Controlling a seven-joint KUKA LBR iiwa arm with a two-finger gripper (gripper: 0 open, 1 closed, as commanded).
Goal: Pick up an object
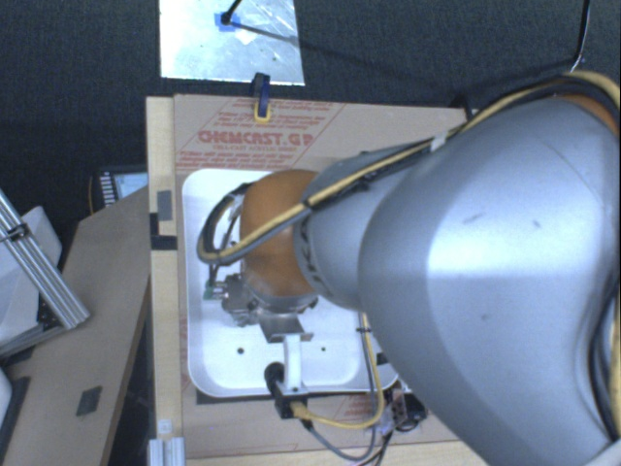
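The arm hangs over a white bin (orange band showing). Hand spread or pressed together: cannot tell.

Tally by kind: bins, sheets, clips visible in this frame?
white bin: 1
brown CHEMCAST-printed sheet: 1
silver foil sheet: 1
yellow-and-black clip: 1
Total: 4
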